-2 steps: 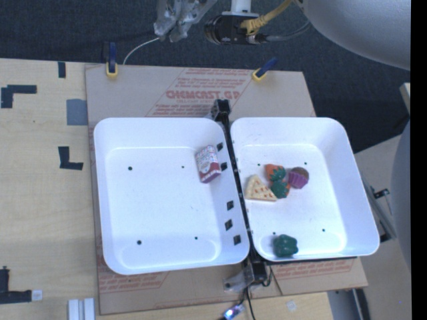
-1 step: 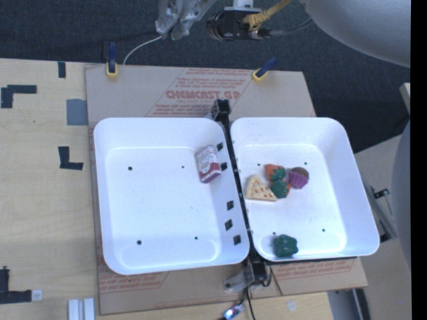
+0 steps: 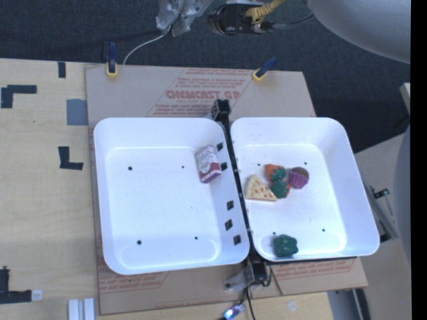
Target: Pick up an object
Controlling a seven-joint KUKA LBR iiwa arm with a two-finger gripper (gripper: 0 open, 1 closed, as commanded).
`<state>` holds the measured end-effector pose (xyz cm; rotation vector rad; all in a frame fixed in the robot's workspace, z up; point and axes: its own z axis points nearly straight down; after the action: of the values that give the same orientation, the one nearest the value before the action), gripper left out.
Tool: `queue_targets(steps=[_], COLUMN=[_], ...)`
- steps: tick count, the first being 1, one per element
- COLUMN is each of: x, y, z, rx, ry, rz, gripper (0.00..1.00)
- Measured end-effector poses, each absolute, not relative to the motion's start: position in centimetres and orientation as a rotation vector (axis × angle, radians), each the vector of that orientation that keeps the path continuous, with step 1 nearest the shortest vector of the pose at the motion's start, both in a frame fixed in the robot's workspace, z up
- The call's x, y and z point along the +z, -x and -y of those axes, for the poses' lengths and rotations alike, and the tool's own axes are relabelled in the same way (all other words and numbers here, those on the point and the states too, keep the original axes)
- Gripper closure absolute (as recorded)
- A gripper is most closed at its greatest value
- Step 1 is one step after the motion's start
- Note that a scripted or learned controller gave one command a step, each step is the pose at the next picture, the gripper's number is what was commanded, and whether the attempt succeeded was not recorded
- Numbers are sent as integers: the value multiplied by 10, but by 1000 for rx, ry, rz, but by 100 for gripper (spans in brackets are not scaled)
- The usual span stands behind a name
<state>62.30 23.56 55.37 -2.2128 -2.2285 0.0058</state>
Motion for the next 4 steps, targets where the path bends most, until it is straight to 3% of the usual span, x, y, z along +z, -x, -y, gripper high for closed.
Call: queue_targets(steps=[4], x=[592], y=[-622], z=[-241], rx=[14], ry=[2202], rz=[2239], gripper=[100])
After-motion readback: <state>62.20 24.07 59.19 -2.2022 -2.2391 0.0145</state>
